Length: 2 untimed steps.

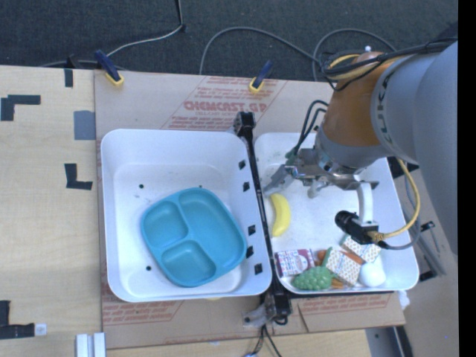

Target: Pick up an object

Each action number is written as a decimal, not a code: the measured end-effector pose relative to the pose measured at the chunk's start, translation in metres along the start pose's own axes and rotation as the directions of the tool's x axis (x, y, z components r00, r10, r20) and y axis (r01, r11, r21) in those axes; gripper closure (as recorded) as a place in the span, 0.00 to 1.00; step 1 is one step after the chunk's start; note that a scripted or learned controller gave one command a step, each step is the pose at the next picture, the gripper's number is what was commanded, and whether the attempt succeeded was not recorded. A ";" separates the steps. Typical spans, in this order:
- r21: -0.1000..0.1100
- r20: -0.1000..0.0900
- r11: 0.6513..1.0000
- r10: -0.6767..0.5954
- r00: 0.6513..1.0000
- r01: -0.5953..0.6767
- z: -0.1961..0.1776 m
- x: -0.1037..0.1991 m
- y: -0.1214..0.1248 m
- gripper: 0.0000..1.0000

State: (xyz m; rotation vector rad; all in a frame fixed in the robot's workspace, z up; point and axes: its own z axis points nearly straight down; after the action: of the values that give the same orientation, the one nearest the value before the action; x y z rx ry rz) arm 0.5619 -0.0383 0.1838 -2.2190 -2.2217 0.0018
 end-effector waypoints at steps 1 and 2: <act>-0.005 0.002 1.000 0.001 1.000 -0.001 0.097 -0.072 0.019 0.00; -0.006 0.004 1.000 0.002 1.000 -0.002 0.088 -0.072 0.019 1.00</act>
State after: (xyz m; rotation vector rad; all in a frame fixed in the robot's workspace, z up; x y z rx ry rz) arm 0.5808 -0.1104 0.0960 -2.2263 -2.2250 -0.0001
